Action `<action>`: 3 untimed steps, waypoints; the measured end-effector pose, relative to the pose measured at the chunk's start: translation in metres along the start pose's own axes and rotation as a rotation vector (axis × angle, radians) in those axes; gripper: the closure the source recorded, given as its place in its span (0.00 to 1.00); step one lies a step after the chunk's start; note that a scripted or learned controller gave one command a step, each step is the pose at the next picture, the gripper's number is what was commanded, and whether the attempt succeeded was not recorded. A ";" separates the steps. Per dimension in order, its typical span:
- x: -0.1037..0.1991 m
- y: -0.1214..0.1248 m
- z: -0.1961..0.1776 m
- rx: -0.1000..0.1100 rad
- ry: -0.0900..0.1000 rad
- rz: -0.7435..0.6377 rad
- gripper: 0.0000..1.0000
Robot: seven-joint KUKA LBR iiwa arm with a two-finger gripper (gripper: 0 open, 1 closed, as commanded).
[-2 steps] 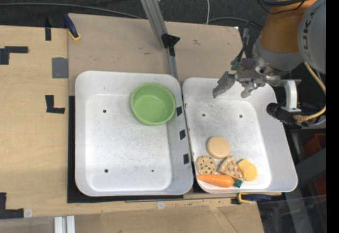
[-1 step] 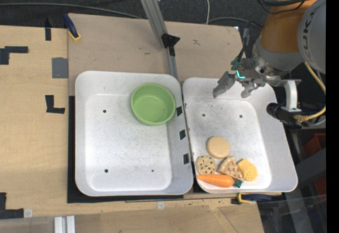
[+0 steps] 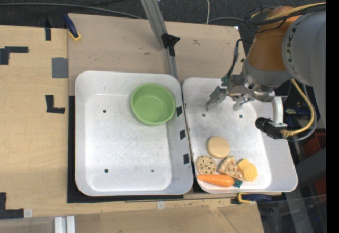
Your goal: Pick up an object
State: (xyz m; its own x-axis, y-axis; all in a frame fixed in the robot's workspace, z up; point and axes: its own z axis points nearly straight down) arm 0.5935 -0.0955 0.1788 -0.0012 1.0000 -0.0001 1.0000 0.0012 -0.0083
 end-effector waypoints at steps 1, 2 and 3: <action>-0.009 0.001 0.050 -0.001 -0.001 0.000 0.00; -0.008 0.001 0.092 -0.007 -0.002 -0.001 0.00; -0.008 0.001 0.080 -0.006 0.000 -0.002 1.00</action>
